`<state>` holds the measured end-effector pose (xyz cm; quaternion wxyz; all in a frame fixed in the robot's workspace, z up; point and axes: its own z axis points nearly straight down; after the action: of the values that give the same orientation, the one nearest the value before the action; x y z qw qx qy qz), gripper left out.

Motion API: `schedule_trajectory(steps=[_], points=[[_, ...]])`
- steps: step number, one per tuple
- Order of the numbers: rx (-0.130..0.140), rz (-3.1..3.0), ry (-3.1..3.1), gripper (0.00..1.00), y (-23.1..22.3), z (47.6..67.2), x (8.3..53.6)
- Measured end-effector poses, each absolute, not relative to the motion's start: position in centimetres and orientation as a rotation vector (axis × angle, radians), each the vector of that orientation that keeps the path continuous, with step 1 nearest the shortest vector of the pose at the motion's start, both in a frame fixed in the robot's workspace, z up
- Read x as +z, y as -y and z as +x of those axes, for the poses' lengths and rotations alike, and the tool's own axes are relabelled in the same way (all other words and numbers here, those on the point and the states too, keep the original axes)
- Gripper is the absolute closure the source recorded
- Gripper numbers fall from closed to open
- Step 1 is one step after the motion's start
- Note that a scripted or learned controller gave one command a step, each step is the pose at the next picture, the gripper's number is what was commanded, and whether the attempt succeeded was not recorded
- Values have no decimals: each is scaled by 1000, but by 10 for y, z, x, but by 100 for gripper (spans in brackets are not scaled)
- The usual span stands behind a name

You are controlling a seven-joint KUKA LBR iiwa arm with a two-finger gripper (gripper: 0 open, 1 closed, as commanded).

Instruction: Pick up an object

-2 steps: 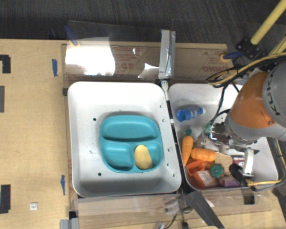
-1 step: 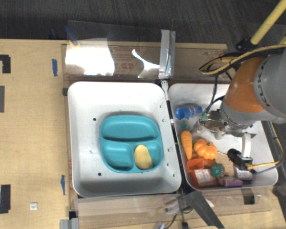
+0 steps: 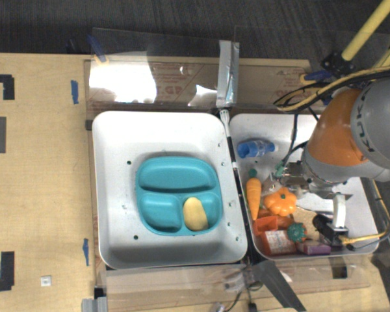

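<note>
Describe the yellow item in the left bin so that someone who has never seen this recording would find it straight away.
Start at the left white bin, which holds a teal divided tray. Look at the tray's lower right compartment: a pale yellow, egg-shaped object, perhaps a lemon or potato, lies there. It is the one loose item in that bin, while the carrot and the other clutter sit in the right bin.

The two white bins [image 3: 117,194] look like smooth, shiny plastic. The teal tray [image 3: 175,174] is smooth plastic too, a bit shiny. The bench [image 3: 39,194] looks like pale, matt wood. The orange carrot [image 3: 253,197] and the small pumpkin [image 3: 281,202] look like glossy plastic.
</note>
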<state>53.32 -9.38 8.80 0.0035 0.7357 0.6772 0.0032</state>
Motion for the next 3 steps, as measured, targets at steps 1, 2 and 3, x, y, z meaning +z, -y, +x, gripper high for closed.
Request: schedule_trajectory(steps=[1,2,3], points=[[12,2309,-2119,100,95,534,97],[9,2502,-1893,100,147,507,88],[4,2051,-2378,100,77,512,185]])
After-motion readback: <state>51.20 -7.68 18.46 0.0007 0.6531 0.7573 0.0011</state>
